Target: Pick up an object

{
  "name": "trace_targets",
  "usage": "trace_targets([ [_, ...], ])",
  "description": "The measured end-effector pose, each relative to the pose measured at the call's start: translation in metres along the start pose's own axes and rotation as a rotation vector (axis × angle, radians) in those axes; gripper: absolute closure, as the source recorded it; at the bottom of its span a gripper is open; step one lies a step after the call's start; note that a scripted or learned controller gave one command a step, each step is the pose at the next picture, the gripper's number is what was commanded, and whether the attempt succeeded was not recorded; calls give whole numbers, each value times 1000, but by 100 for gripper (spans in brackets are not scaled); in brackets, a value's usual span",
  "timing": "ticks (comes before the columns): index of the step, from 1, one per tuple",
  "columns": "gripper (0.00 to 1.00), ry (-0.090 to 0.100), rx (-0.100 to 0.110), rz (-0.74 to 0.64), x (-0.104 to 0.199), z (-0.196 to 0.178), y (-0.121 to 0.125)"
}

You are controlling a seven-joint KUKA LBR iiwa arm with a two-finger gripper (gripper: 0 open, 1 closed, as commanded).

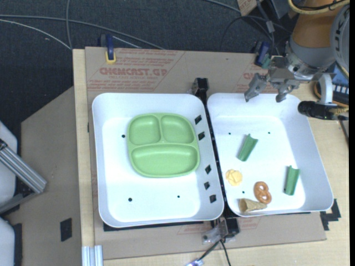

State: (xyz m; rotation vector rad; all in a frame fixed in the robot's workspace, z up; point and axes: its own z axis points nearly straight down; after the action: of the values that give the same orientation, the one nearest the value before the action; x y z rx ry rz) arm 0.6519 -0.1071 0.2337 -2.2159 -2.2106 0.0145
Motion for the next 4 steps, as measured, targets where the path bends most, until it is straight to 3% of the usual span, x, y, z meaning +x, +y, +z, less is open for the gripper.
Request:
trace_targets([
  [1,0,-2,-14,-2,0,-9,2],
  [4,0,0,-9,-3,-1,119,3],
])
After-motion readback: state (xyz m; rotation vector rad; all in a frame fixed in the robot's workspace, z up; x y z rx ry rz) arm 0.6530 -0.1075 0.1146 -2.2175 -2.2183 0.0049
